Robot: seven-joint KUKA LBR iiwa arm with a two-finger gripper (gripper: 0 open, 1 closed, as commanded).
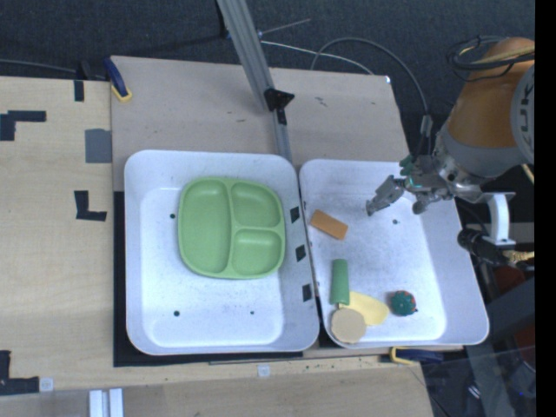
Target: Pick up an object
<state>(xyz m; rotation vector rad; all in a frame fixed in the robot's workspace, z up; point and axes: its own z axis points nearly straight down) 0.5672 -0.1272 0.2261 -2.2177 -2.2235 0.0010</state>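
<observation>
A pale wooden tabletop carries two shallow white bins side by side, with a lighter board laid under their far edge. Strips of black and grey tape mark the tabletop's left part. Beyond the far edge the floor is dark carpet, crossed by thin cables, and a slanted metal rail runs down from the top toward the seam between the bins.

The left bin holds a green divided plate, lying flat toward its far half, three compartments up.

The right bin holds the loose objects. An orange block lies near its left wall, about midway along. A green cylinder lies nearer the front, pointing toward the front edge. Just below it a round tan disc sits at the front-left corner, touching a flat yellow piece beside it. A small dark green ball with a red spot rests just right of the yellow piece, apart from the rest.

The arm, orange above grey, comes in over the right bin's far-right corner. Its gripper hangs over the far half of that bin, well apart from every object, with the jaws spread and nothing between them.
</observation>
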